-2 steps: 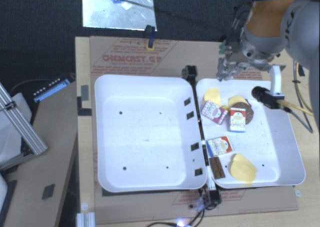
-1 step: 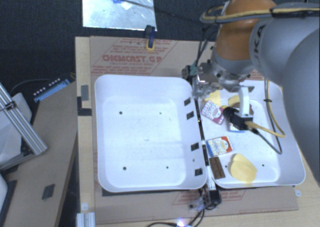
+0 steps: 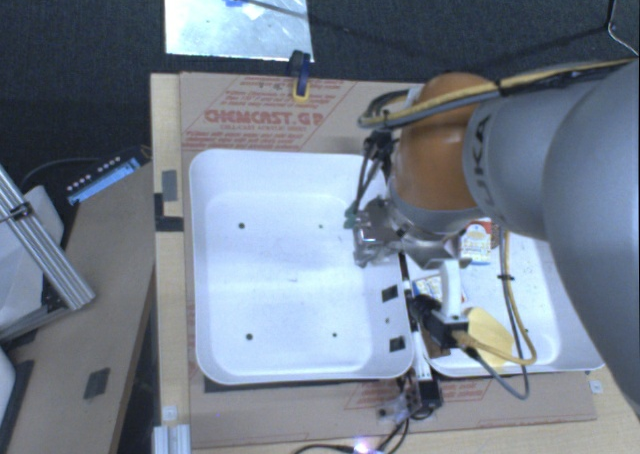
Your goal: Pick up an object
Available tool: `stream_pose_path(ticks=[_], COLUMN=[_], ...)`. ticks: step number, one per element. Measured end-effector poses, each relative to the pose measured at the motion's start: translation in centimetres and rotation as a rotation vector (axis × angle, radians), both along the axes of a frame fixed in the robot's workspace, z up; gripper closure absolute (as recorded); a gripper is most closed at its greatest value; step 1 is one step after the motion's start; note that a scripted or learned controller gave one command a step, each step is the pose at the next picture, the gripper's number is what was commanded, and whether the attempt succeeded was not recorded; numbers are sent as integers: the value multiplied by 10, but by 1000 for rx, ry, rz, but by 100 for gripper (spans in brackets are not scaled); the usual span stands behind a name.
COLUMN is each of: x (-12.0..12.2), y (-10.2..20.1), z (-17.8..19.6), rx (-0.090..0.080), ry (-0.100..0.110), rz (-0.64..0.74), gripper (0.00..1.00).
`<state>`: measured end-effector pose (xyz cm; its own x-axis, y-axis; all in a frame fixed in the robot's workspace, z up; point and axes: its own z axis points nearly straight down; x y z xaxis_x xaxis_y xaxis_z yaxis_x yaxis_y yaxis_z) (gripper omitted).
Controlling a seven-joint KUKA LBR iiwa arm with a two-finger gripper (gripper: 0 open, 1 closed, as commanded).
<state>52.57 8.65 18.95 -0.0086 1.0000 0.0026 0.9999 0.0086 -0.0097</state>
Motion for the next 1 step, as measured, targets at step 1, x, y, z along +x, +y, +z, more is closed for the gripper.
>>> stream_pose_path(ticks=[1], x=[15], y=[71], z=[175], rx=[6], ry=[-30], rz=[4], gripper=[100])
